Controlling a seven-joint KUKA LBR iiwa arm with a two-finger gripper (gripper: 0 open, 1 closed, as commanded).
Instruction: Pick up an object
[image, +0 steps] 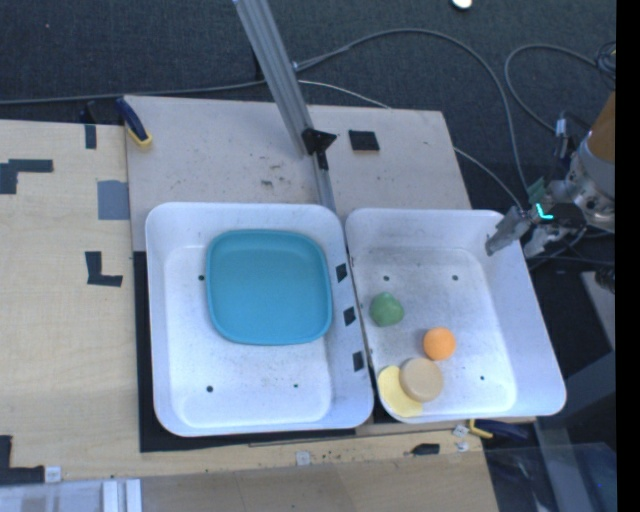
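The arm's two-finger gripper (515, 228), whose finger spread I cannot tell, hovers at the right white bin's (520, 330) far right rim, seemingly approaching; next it must descend over the small round orange ball (439, 344) lying inside

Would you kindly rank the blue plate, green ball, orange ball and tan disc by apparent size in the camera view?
1. Blue plate, by far the largest.
2. Tan disc.
3. Green ball and orange ball look about alike; I would not rank them.
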